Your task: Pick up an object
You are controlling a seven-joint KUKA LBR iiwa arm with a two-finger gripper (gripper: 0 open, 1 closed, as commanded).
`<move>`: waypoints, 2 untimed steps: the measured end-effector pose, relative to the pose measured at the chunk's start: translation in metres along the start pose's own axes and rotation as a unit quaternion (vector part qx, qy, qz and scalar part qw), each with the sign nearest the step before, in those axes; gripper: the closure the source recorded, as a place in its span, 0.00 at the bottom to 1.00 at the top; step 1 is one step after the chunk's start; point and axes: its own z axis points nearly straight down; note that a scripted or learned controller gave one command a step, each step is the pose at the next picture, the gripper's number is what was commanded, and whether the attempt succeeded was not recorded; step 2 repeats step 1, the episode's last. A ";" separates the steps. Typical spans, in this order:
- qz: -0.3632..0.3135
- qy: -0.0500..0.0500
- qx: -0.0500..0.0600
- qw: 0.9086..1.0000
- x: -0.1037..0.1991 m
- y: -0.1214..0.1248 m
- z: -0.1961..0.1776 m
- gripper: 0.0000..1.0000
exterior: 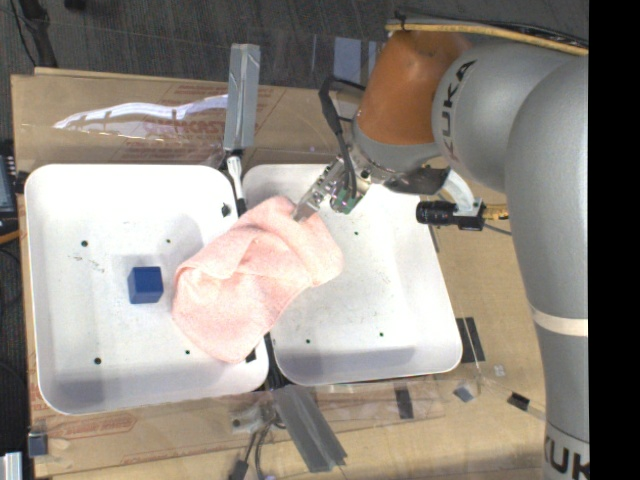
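Two white bins (pixel 60 268) sat side by side on the brown surface (pixel 120 118) as the tool (pixel 322 196), its grip impossible to judge, touched the upper-right corner of a pink towel (pixel 255 273) draped diagonally across their shared rim.

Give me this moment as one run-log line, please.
arm: over right bin | gripper: at pink cloth upper edge | cloth: draped across both bins | blue cube: left bin
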 end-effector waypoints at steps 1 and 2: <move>0.145 0.001 0.001 0.989 -0.013 0.010 -0.019 1.00; 0.145 0.001 0.001 0.989 -0.013 0.010 -0.019 1.00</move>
